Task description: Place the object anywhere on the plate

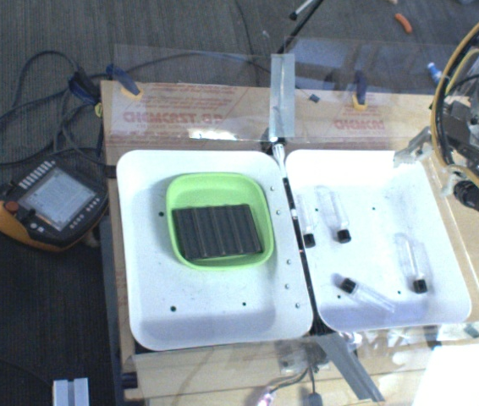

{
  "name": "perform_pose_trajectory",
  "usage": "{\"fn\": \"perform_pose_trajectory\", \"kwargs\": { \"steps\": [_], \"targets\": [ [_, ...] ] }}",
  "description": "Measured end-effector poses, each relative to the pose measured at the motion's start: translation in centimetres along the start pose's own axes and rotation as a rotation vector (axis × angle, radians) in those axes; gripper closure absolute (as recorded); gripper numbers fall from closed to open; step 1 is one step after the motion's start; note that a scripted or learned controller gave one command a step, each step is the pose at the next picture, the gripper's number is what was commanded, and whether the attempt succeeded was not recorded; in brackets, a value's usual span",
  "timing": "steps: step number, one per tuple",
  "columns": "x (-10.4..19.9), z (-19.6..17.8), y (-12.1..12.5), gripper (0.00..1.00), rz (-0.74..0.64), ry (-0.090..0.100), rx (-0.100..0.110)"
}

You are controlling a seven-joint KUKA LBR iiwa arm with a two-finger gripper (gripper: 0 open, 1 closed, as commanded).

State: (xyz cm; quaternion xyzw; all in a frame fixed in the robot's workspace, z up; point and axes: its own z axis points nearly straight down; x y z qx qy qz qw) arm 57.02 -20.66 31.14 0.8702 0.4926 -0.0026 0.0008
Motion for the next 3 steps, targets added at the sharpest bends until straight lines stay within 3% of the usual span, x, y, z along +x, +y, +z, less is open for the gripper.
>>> {"fn": "perform_pose_trajectory", "kwargs": {
  "steps": [1,2,3],
  "targets": [
    [-3.1,8.0,-4.9,0.0,0.124,0.001,0.003],
    [-4.8,-1.5,-7.2,0.0,0.323,0.001,0.001],
    [-5.6,-10.1,-6.7,0.0,0.572,0.001,0.001]
  ]
}}
